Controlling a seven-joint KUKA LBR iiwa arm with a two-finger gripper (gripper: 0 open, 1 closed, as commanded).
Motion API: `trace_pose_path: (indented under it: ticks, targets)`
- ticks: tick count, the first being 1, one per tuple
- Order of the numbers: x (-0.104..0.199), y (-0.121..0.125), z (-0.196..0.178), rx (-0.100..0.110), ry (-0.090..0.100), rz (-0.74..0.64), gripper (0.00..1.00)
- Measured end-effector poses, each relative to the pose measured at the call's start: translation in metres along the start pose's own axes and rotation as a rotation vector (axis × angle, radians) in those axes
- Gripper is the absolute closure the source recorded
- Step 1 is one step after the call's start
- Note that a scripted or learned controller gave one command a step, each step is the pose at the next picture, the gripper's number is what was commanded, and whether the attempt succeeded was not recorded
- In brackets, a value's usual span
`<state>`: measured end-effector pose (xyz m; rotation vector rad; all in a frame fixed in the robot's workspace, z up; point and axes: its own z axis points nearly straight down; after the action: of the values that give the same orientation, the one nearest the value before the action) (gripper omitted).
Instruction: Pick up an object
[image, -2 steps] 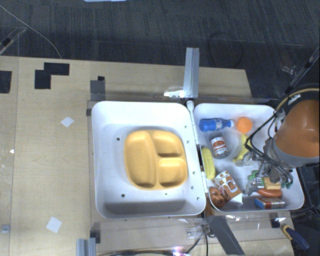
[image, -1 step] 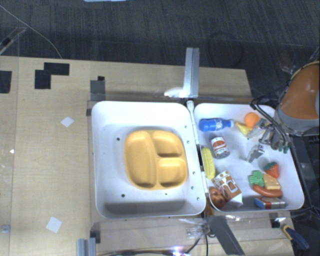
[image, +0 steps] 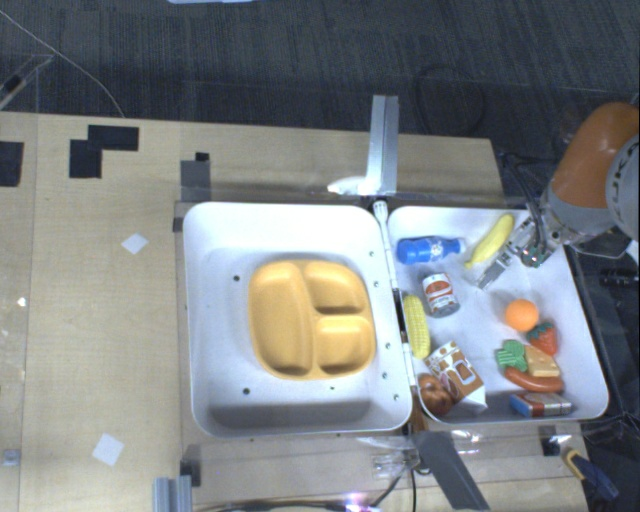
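Your hand (image: 503, 258) hangs low over the far part of the right bin (image: 590, 350), its two fingers apart with nothing between them, and one fingertip lies just beside the near end of the banana (image: 491, 240). Starting from the near edge of that bin, you have a blue and red marker-like object (image: 540, 406) at the front wall, with a hot dog (image: 533, 380) just behind it and a brown and white snack packet (image: 452, 373) to its left, next to a pretzel-like brown piece (image: 432, 392). A little farther in sit a green toy piece (image: 512, 354) and a red and orange wedge (image: 544, 340), touching one another, with the orange ball (image: 521, 315) right behind them. An ear of corn (image: 416, 325) lies lengthwise along the left wall. Beyond it stands a small can (image: 438, 294) with a red label, and farther still a blue bottle (image: 428, 248) lies on its side, close to the banana. The left bin (image: 215, 300) holds a yellow divided tray (image: 310, 317) in its middle. Both bins rest on the pale wooden surface (image: 90, 330), where black patches (image: 100, 148) mark the far left corner. The grey arm with its orange band (image: 592, 160) comes in from the right.
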<state>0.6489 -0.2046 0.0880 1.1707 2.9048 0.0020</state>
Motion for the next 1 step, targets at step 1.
trace_pose_path:
  ticks: [1]
  targets:
    - [0.0106, 0.0137, -0.0007, -0.002, -0.002, -0.537, 0.0]
